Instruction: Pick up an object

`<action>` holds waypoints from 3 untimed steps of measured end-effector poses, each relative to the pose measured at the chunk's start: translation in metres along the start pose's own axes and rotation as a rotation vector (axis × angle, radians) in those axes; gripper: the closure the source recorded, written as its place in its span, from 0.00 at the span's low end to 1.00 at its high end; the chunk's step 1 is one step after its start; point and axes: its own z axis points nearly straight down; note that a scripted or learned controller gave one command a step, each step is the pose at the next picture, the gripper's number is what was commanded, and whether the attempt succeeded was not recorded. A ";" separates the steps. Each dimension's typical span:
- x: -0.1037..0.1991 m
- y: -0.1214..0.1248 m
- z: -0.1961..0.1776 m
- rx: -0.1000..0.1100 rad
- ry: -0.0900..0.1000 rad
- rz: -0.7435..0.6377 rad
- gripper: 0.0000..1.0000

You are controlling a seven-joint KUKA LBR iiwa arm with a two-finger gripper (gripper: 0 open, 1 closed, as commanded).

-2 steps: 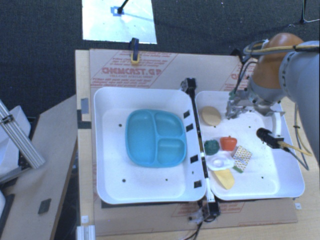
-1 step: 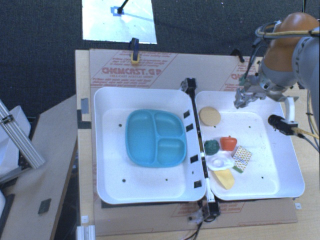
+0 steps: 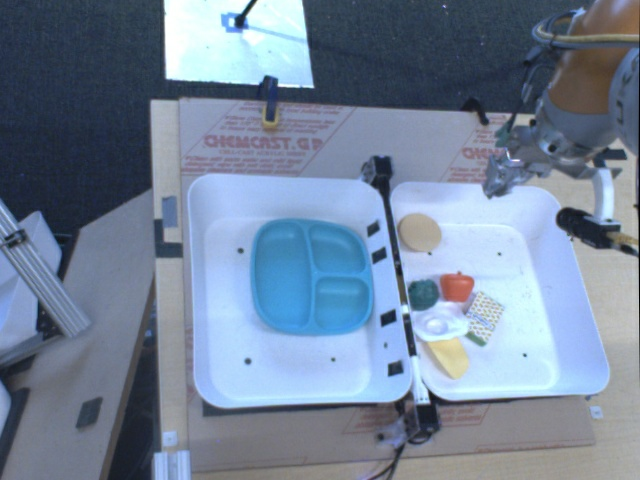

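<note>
The right bin (image 3: 560,268) holds several small toy foods: a tan round cookie (image 3: 420,232), a red-orange pepper (image 3: 457,286), a dark green piece (image 3: 423,292), a white fried egg (image 3: 437,324), a yellow wedge (image 3: 450,357) and a checkered cracker (image 3: 485,311). My gripper (image 3: 499,181) hangs over the bin's far rim, up and right of the cookie, with nothing seen between its fingers. The fingertips look close together, but they are too small and dark to judge.
A blue divided plate (image 3: 308,274) lies in the left bin (image 3: 215,268). A black divider clip strip (image 3: 392,268) runs between the bins. The bins rest on cardboard (image 3: 300,143). A yellow clamp (image 3: 270,103) sits at the far edge.
</note>
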 end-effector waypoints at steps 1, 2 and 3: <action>0.000 0.002 -0.055 0.000 0.000 0.000 1.00; 0.048 0.002 -0.042 0.006 0.003 -0.003 1.00; 0.107 -0.010 -0.026 0.009 0.004 -0.004 1.00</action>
